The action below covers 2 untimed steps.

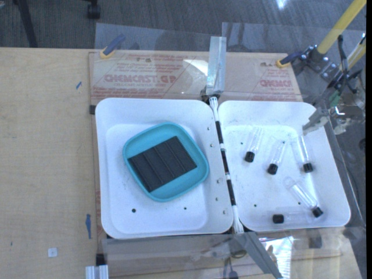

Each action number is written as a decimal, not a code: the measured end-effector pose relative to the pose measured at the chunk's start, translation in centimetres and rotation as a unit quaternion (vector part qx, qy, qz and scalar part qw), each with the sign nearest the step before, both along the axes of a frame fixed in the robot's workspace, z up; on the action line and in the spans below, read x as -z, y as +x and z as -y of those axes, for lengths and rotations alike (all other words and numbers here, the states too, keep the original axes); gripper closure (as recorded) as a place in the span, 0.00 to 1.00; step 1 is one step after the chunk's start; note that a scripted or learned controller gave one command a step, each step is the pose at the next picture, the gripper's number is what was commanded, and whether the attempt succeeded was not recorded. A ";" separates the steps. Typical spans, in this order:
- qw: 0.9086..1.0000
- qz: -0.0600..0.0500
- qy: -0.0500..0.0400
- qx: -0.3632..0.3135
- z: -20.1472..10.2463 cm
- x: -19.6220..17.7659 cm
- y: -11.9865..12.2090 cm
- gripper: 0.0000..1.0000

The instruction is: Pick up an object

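Several clear plastic tubes with black caps lie scattered in the right bin (340,173). One tube (253,143) lies at the upper left, another tube (278,156) is beside it, and a third tube (303,151) lies further right. Two more lie near the front edge, one of them the tube (301,194) at the right. A teal tray (165,161) with a black ridged pad (161,163) sits in the left bin (110,156). My gripper (318,121) hangs at the right bin's far right corner, above the rim and apart from every tube, with only a grey metal tip clear.
A metal divider post (216,68) stands behind the seam between the bins. A yellow pole (346,17), a blue clamp (296,57) and black cables crowd the far right. Tan bench surface (40,156) spreads to the left.
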State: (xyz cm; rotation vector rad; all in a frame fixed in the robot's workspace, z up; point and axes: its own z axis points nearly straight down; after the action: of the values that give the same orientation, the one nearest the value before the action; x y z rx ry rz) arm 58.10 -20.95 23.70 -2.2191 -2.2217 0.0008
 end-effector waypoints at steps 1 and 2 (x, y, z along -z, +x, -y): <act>0.999 0.001 0.000 -0.034 -2.8 9.2 -4.3 0.00; 0.997 0.003 0.003 -0.072 0.2 14.2 -2.5 0.00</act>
State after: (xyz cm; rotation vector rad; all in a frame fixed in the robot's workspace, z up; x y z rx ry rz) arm 55.57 -21.17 9.51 -2.0531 -2.3759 -0.0127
